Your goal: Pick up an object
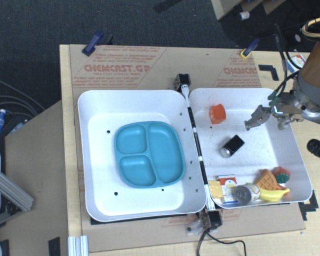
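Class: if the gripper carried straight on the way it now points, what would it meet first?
The gripper points left and slightly down; probably the small black block, or the white bin floor first, since height is unclear.

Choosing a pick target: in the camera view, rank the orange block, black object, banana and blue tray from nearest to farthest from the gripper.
1. Orange block, gripper's left, right bin.
2. Black object, bin's middle; nearly as close.
3. Banana, front edge.
4. Blue tray, left bin.

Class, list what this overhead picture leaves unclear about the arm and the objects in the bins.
- Arm: cut off by the camera view's right edge.
- Tool: blurred and small; its state is unreadable.
- Pile in the right bin's near corner: items overlap and are too small to name surely.
- Dark object: too small to identify.
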`<move>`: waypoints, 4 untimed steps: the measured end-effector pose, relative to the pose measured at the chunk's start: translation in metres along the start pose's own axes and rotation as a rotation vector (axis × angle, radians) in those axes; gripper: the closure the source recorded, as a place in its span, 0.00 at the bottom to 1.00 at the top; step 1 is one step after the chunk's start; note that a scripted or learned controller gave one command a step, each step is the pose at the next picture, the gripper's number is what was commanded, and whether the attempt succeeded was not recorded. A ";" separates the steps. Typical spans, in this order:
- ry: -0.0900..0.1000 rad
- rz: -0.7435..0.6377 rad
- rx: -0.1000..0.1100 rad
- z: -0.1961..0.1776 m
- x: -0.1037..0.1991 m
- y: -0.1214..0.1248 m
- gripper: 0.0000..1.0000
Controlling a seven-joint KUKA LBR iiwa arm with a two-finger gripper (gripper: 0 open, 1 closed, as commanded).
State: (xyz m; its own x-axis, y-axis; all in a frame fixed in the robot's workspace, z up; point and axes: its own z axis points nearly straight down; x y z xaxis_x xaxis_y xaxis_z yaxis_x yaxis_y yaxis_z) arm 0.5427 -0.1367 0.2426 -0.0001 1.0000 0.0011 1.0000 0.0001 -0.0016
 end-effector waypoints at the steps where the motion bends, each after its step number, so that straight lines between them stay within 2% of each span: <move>1: -0.001 -0.001 -0.001 0.156 0.027 0.040 0.00; 2: -0.001 -0.001 -0.003 0.157 0.025 0.124 0.00; 3: -0.002 -0.002 -0.005 0.147 0.026 0.125 1.00; 4: 0.000 -0.001 -0.003 0.057 0.105 0.102 1.00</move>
